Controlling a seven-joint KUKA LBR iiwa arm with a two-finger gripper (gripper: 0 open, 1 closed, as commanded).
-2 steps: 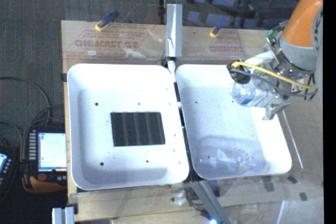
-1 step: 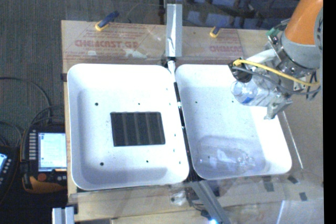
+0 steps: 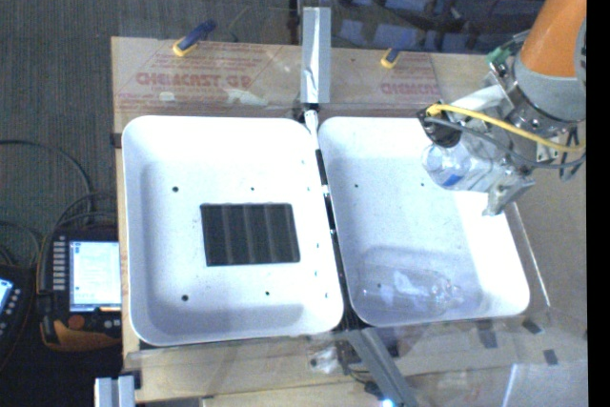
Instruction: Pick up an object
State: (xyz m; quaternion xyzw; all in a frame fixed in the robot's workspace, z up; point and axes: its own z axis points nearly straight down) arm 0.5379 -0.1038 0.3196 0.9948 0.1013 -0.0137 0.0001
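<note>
My gripper (image 3: 474, 172) hangs over the upper right part of the right bin (image 3: 381, 205), below the orange band of the arm. A clear plastic bottle (image 3: 450, 165) lies sideways between its fingers, lifted off the bin floor, and the gripper is shut on it. One grey finger (image 3: 501, 193) shows on the bottle's near right side. Under the bottle, a soft shadow with bright glints (image 3: 412, 281) falls on the floor of the right bin. A yellow cable (image 3: 477, 117) loops over the wrist.
A flat dark ribbed rectangle (image 3: 250, 234) lies in the middle of the left bin (image 3: 152, 205). A metal post (image 3: 315, 57) stands behind the seam between the bins. Two clamps (image 3: 193, 36) sit on the board behind, and a tablet (image 3: 91, 274) lies at far left.
</note>
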